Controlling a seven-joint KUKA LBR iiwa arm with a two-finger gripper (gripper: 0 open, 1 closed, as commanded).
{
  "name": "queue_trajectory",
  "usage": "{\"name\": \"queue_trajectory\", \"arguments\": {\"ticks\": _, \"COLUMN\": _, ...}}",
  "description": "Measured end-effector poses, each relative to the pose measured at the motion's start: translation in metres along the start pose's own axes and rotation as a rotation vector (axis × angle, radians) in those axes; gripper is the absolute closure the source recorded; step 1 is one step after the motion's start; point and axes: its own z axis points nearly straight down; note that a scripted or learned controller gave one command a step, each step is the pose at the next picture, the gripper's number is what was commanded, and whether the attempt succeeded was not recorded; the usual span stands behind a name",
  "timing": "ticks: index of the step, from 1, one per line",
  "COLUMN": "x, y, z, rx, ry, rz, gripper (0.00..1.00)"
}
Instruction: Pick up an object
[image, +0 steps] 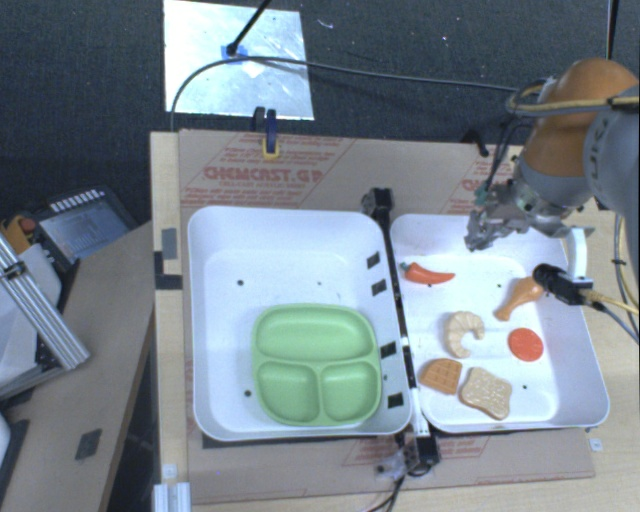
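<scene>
Even, bright light from above washes out the white bins (300, 240), leaving only faint shadows under the food. The foil sheet (238, 60) behind the bins glares. The arm (580, 120) beside the bins looks slightly soft, perhaps motion blur.

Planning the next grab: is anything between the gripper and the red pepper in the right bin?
Nothing visible. The gripper hangs over the right bin's far end; bare white floor separates it from the red pepper.
</scene>
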Motion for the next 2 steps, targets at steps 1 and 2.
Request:
{"name": "queue_trajectory", "arguments": {"ticks": 1, "x": 0.006, "y": 0.001, "z": -0.064, "rx": -0.003, "ry": -0.001, "rz": -0.003, "gripper": 1.00}}
{"name": "queue_trajectory", "arguments": {"ticks": 2, "x": 0.006, "y": 0.002, "z": -0.077, "rx": 0.002, "ry": 0.001, "rz": -0.002, "gripper": 1.00}}
